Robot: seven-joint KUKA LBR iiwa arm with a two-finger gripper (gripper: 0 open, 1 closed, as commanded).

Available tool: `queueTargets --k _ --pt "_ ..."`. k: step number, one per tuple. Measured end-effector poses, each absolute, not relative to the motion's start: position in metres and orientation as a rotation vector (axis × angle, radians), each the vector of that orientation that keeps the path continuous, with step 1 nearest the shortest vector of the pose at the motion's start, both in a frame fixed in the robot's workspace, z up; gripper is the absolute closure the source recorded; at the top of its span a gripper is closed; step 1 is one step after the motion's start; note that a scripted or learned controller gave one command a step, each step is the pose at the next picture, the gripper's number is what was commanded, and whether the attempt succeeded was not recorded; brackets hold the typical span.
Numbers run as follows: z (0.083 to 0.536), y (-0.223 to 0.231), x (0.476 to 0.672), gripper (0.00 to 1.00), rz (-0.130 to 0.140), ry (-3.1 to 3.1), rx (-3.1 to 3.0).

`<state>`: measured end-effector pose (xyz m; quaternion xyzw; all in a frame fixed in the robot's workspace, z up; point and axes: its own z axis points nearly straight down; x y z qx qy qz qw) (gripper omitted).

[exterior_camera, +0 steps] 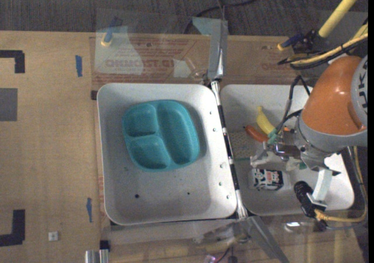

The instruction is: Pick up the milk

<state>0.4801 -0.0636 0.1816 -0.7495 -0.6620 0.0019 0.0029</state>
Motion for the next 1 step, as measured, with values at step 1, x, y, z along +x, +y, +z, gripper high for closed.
queueTargets --k 1 --pt "0.1048 -0.0927 0.4882 0.0 -0.029 -2.143 -2.324"
